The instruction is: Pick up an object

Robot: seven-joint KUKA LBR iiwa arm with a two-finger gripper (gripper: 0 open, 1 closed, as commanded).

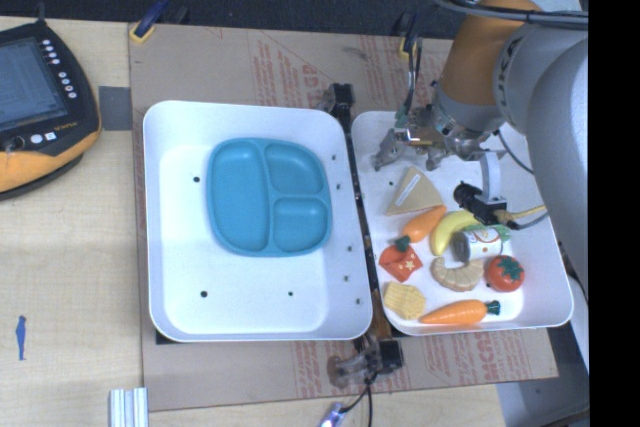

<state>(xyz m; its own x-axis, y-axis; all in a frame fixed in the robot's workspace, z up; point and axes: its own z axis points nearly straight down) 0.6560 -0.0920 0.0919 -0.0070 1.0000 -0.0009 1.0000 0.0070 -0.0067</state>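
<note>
Camera view: the arm covers the upper right corner of the right bin; its gripper hangs over the bin's upper left part with fingers spread and nothing between them, just above a cheese wedge. Below the wedge lie a banana, a tomato and a carrot, among other toy foods hard to identify. Left of this bin, a second bin holds a blue tray; red print on the cardboard underneath is illegible.

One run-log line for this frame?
phase: approach | tool: above right bin far end, near cheese wedge | held: nothing seen | left bin: blue divided plate
</note>
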